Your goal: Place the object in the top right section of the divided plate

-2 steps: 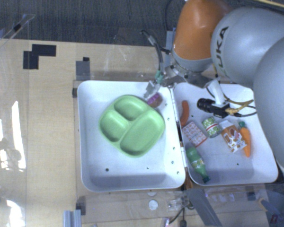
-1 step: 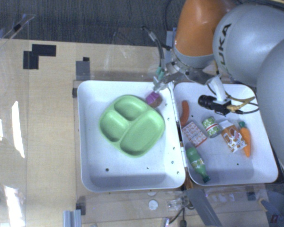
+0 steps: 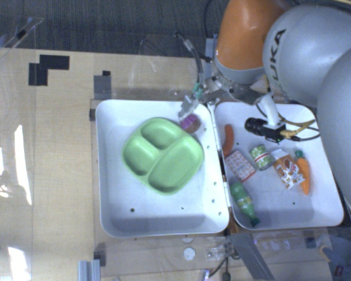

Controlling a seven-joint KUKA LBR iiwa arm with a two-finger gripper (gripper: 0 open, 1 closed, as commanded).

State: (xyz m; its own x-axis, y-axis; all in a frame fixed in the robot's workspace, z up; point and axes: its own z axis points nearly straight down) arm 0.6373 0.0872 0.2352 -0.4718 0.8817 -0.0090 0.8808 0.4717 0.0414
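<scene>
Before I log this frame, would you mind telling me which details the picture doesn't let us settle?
- Gripper: small and blurred in the camera view; open or shut is unclear.
- Purple object by the green divided plate: too small to identify, and whether it is held or resting is unclear.
- Right bin: its far right side is covered by the arm.
- Green bottle: label too small to read.

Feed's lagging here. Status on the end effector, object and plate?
End effector over left bin's top right corner. Purple object just below it, beside plate's top right rim; grip unconfirmed. Nothing in the way.
</scene>
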